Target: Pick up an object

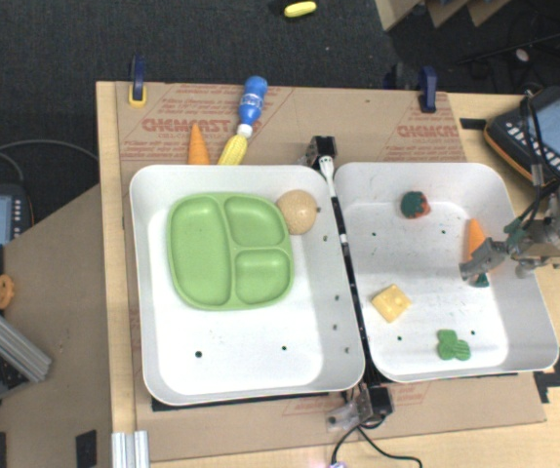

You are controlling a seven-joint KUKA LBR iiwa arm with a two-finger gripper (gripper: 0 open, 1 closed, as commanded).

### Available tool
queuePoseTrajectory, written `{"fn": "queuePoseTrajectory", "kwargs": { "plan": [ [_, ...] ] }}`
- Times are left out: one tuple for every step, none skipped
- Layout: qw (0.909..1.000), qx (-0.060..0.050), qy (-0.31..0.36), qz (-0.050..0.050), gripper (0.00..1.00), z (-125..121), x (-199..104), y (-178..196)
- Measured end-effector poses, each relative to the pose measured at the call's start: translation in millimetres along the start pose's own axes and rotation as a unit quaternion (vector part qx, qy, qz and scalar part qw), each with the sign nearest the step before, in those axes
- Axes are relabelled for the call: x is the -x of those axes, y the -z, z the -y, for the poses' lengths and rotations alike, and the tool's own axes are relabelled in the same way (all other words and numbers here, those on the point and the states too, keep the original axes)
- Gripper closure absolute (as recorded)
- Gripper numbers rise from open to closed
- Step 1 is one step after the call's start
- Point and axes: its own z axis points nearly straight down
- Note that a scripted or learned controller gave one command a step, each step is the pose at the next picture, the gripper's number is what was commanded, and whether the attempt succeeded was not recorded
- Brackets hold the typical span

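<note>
Two white bins sit side by side on the tabletop (pixel 260 437). Behind them, on the brown board, lie an orange carrot (pixel 197 145), a yellow corn cob (pixel 233 150) and a blue and white bottle (pixel 252 101). The left bin (pixel 251 359) holds a green plate (pixel 229 250) with three compartments, and a beige ball (pixel 298 210) rests just beside the plate's far right corner, close to the bin's rim.

The right bin (pixel 514 344) holds four small things. A yellow cheese piece (pixel 390 302) lies near the bin's left side. A green toy (pixel 452 346) lies near the front rim. A red and green toy (pixel 414 204) sits toward the back. An orange cone (pixel 473 239) stands against the right wall.

The gripper (pixel 477 271) reaches in from the right and is low over the bin, just in front of the orange cone. Nothing can be seen between its fingers, and I cannot tell if they are open or closed.
</note>
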Motion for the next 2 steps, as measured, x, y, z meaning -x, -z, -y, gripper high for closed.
{"fn": "queuePoseTrajectory", "kwargs": {
  "plan": [
    [1.0000,-0.001,-0.001,0.000,0.00,-17,14,-126],
    [1.0000,0.004,0.003,0.000,0.00,-98,-22,-120]
  ]
}}
